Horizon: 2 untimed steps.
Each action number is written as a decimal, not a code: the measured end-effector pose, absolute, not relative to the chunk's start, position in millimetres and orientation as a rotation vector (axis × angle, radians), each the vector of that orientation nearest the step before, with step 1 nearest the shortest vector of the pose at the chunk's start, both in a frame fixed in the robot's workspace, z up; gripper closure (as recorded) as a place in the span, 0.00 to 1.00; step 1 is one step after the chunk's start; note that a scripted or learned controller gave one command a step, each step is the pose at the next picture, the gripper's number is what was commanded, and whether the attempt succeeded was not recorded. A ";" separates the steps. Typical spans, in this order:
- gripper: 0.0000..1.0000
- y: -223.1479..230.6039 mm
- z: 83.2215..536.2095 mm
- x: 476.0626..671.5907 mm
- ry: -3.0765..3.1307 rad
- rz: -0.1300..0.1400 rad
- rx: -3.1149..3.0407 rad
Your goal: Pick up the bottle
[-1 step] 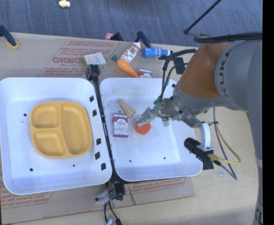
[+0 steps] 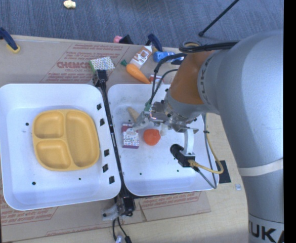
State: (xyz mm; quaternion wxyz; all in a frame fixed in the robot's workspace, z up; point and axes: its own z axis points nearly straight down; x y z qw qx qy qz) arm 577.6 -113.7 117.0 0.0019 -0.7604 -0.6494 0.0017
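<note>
Camera view: the bottle (image 2: 140,56) looks like the small white one w/ an orange label, lying on the cardboard just beyond the right bin (image 2: 153,172), beside a toy carrot (image 2: 137,73). Prob light, stiff plastic, a bit slick, so I'd grab across the body mid-length. Gripper (image 2: 155,118) hangs low in that bin by a red ball (image 2: 151,136). Can't tell if it's open or closed, tbh.

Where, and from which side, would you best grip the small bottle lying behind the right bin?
Probably across the middle of the bottle, coming straight down from above. It lies flat and slanted on the cardboard, so its narrow width is open to closing fingers. Mind the carrot close beside it.
</note>
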 end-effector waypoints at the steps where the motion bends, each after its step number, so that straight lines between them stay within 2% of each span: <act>1: 1.00 -113.6 127.2 577.9 -2.040 0.006 -2.383; 2: 1.00 -76.2 191.2 481.3 -1.738 0.007 -2.609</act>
